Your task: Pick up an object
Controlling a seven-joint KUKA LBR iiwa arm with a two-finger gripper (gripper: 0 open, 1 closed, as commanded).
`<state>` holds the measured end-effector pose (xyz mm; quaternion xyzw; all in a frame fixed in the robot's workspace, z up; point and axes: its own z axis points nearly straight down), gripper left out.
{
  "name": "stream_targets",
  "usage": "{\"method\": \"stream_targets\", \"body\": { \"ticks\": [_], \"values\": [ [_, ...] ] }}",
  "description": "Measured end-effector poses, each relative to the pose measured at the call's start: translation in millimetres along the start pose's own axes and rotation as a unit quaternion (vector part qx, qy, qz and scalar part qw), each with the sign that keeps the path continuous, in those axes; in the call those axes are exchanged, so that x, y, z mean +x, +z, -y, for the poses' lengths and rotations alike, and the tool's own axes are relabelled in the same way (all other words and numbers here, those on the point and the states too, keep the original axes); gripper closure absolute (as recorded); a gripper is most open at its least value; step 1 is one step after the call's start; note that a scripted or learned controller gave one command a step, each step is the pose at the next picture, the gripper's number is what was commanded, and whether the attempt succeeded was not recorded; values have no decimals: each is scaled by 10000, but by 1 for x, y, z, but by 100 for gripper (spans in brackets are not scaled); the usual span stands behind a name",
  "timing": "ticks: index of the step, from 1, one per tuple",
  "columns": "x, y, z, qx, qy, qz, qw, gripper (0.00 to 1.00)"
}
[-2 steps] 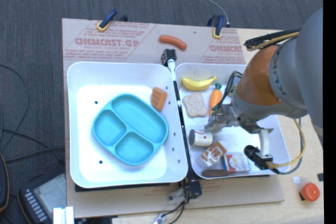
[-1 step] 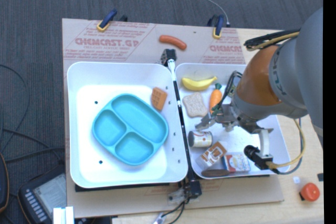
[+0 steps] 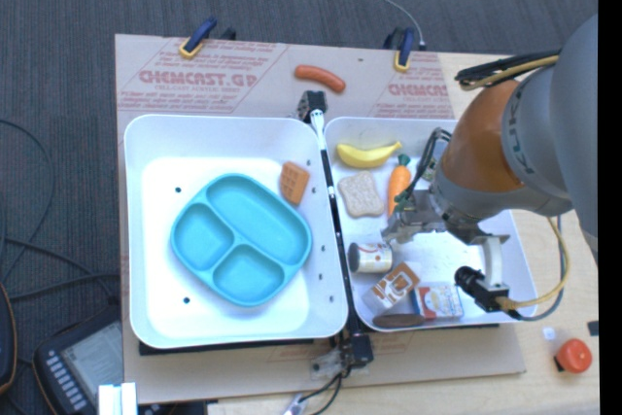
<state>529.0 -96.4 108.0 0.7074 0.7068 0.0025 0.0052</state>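
Observation:
My gripper hangs low over the middle of the right bin, just below the carrot and right of the bread slice. A yellow banana lies at the bin's far end. Directly below the gripper a small white can lies on its side. Toward the near wall are a brown-and-white carton, a flat colourful box and a dark brown stick. The arm's grey body and orange band hide the right part of this bin.
The left bin holds a blue divided plate and an orange waffle piece by the dividing wall. A sausage lies on the board behind the bins. An orange cap sits on the bench at lower right.

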Motion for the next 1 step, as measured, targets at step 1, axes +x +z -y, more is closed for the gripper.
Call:
{"method": "stream_targets", "body": {
  "ticks": [1],
  "values": [
    [0,0,0,0,-1,0,10000,0]
  ]
}}
